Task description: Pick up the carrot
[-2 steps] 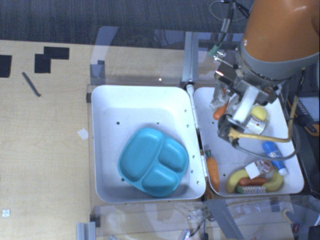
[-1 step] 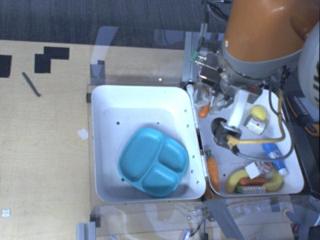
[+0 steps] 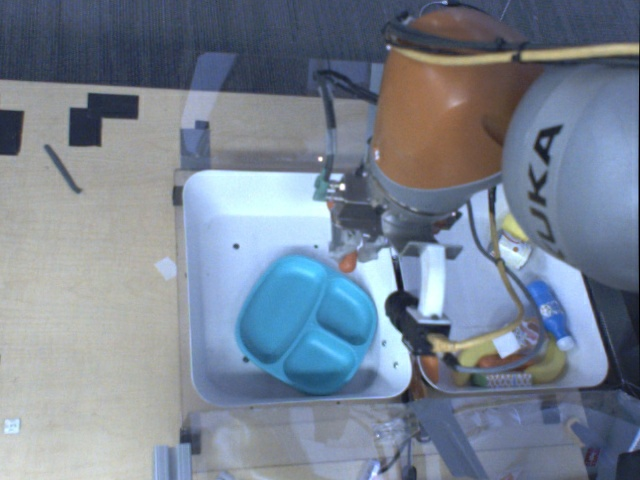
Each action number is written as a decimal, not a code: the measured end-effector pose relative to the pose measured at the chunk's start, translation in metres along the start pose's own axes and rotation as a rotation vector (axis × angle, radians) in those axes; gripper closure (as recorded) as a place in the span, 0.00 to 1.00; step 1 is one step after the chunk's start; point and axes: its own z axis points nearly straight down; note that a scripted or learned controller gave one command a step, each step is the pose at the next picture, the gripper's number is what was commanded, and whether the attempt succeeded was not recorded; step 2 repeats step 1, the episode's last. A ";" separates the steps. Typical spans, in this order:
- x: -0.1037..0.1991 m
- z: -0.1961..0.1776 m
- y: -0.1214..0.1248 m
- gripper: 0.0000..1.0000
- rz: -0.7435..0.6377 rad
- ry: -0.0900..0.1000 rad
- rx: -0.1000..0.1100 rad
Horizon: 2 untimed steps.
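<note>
Carrot (image 3: 347,262) peeking out orange at frame centre, just above the blue tray (image 3: 306,323) in the left bin (image 3: 225,218) | gripper (image 3: 350,246) hovering right over it | I'm not seeing enough to call its grip.

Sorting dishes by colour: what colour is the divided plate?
Light blue divided plate, seen in the camera view.
</note>
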 end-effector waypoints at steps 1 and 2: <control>-0.074 -0.090 0.006 1.00 -0.166 0.000 -0.004; -0.074 -0.090 0.006 1.00 -0.166 0.000 -0.004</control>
